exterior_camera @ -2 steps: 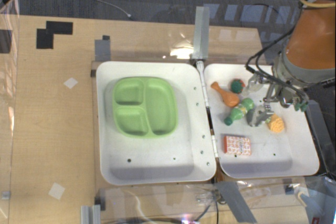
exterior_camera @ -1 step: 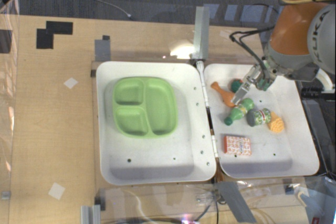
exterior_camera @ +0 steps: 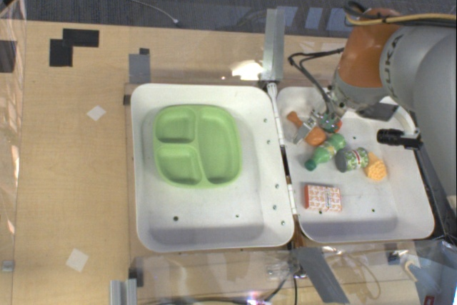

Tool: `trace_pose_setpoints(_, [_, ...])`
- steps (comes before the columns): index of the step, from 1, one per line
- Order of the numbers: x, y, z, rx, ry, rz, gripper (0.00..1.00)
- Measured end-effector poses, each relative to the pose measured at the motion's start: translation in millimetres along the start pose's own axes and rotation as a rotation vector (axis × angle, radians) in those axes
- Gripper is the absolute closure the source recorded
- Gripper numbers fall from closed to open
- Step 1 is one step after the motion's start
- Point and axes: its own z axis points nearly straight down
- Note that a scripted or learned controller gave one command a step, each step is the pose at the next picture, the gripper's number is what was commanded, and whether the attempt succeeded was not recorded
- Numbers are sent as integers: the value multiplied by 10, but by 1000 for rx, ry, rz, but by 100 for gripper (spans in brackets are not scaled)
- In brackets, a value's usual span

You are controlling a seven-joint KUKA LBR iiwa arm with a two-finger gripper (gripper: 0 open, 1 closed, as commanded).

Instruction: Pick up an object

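Hovering low in the right bin (exterior_camera: 407, 211), gripper (exterior_camera: 319, 123) (finger state unclear), green bottle (exterior_camera: 323, 152) just below it, long axis slanting, cap pointing lower-left, 1 orange piece (exterior_camera: 315, 136) between them.

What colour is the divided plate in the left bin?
Light green; the divided plate shows plainly in the camera view.
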Motion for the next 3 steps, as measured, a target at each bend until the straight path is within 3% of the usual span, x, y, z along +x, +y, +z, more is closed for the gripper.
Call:
trace_pose_setpoints(1, [-13, 26, -137, -4, -7, -7, 100])
trace_pose_setpoints(2, [719, 839, -978, 4, 5, 665, 100])
trace_pose_setpoints(3, [1321, 1264, -1043, 10, 6, 909, 100])
